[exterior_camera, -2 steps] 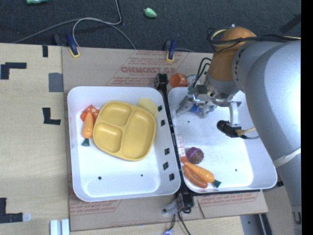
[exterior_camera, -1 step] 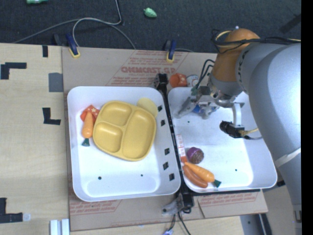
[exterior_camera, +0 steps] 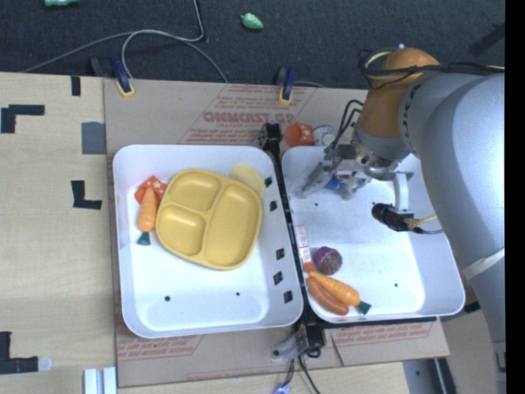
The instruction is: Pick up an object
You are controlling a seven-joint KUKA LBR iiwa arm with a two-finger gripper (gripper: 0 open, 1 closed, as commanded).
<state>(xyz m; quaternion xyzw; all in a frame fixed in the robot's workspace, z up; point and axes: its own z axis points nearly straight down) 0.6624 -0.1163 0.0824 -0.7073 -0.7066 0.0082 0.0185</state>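
My gripper (exterior_camera: 330, 187) is low over the far left part of the right bin (exterior_camera: 385, 298), fingers spread apart, so it is open. A small blue object (exterior_camera: 335, 181) sits between the fingers; I cannot tell whether they touch it. Nearer the front of the same bin lie a purple round vegetable (exterior_camera: 327, 260) and an orange carrot (exterior_camera: 333, 289). The left bin (exterior_camera: 197, 310) holds a yellow divided plate (exterior_camera: 208, 217), a second carrot (exterior_camera: 147, 212), a red piece (exterior_camera: 150, 187) and a pale yellow item (exterior_camera: 247, 176).
A red-orange object (exterior_camera: 297, 134) and a clear item (exterior_camera: 322, 133) rest at the right bin's far rim. A black cable piece (exterior_camera: 392, 217) hangs off the arm over the bin. Two clamps (exterior_camera: 286, 84) pin the cardboard at the back.
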